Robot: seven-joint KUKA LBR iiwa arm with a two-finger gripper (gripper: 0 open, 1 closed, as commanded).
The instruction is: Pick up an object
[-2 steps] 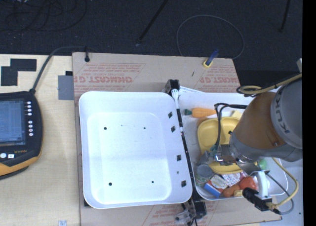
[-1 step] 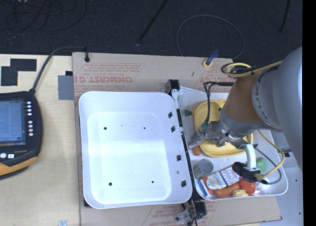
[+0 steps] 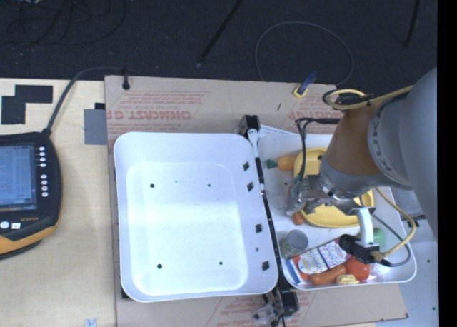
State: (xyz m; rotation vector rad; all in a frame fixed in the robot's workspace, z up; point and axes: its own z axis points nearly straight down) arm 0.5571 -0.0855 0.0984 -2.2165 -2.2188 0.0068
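Hand (image 3: 297, 197) low in right bin (image 3: 407, 270), beside yellow dish (image 3: 335, 215).

you see dark carpet (image 3: 164, 18) strewn with cables (image 3: 64, 4) behind a pale wooden bench (image 3: 71, 275), where a cardboard sheet (image 3: 186, 104) and a teach pendant (image 3: 25, 186) lie.

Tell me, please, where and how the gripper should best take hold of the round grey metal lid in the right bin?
Probably by its rim, from straight above. The round grey metal lid appears to lie flat on the floor of the right bin, so only its edge offers purchase. The side facing the yellow plastic piece looks freest; the bin wall and the red-and-white packet crowd the others.
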